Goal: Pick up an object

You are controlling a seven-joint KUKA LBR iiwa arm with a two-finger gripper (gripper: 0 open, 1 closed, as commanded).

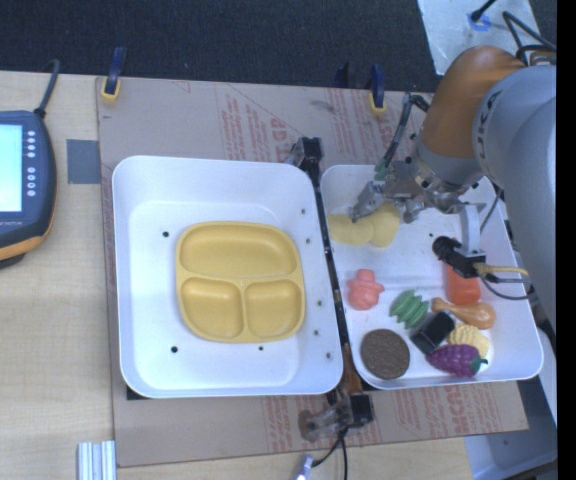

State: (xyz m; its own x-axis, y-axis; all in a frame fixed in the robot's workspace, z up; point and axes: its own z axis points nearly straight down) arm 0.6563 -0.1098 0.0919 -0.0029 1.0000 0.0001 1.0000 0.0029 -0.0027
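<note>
Arm: the grey arm with the orange band [473, 93] reached in from the right and hung over the far end of the right-hand shallow white bin [360, 180].

Claw: the dark two-finger claw [383, 200] sat low over that bin's far left corner; whether it was open or closed could not be told, and nothing was seen held in it.

Nearest thing: a pale yellow, lumpy toy food piece [363, 230] lay on the bin floor just beside and below the claw, toward the camera and slightly left.

Long axis: the yellow piece ran roughly left to right across the bin, so a grasp would probably close best across its short, near-to-far width.

Deciding relation: the piece lay so near the claw that, as a judgement, a small shift toward the camera and a descent would bring it within reach.

Other things: a pink toy piece [365, 290], a green one [408, 308], a round brown disc [384, 353] and a purple grape cluster [457, 359] lay farther down the same bin, well apart from the claw.

Left bin: a yellow three-compartment plastic tray [240, 280] rested in the left white bin [143, 298].

Worktop: a handheld pendant with a screen [3, 186] lay at the left of the worktop.
</note>
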